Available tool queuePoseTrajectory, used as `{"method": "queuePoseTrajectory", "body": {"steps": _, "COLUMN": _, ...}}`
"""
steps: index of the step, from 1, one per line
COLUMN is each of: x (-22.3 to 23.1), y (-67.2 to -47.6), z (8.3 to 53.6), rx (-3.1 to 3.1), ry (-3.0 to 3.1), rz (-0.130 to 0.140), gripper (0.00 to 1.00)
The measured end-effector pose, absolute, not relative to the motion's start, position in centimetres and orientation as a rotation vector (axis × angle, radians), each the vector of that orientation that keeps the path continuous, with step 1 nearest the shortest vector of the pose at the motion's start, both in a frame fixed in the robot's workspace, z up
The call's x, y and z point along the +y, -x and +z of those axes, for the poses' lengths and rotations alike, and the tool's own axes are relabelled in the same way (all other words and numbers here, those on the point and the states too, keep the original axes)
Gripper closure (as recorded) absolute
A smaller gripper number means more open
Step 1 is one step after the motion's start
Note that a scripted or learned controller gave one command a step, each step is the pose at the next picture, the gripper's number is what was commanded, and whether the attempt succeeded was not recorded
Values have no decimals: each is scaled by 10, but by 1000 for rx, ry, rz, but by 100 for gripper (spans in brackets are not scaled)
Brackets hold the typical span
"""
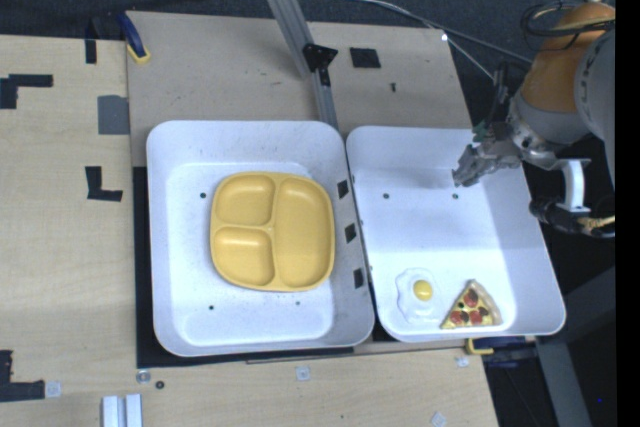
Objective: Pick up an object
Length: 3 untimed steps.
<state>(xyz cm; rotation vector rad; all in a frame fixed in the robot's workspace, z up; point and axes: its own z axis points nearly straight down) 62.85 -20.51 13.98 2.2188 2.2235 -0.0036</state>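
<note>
Grey arm from the right, gripper (467,170) angled down-left, perhaps nearly closed.

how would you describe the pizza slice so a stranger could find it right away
Start at the right white bin, on the arm's side. Go to its near corner, where two small toy foods lie side by side. The pizza slice is the triangular one with red toppings; its neighbour, the fried egg, is white with a yellow yolk.
</note>
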Motion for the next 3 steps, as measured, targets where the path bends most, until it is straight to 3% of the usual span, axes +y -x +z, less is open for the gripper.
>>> {"method": "queuePoseTrajectory", "body": {"steps": 1, "x": -203, "y": -626, "z": 203, "rx": 2220, "ry": -2217, "rz": 3, "gripper": 100}}
{"method": "queuePoseTrajectory", "body": {"steps": 2, "x": -203, "y": -627, "z": 219, "rx": 2222, "ry": -2219, "rz": 1, "gripper": 100}}
{"method": "queuePoseTrajectory", "body": {"steps": 3, "x": -146, "y": -617, "z": 229, "rx": 2229, "ry": -2216, "rz": 2, "gripper": 100}}
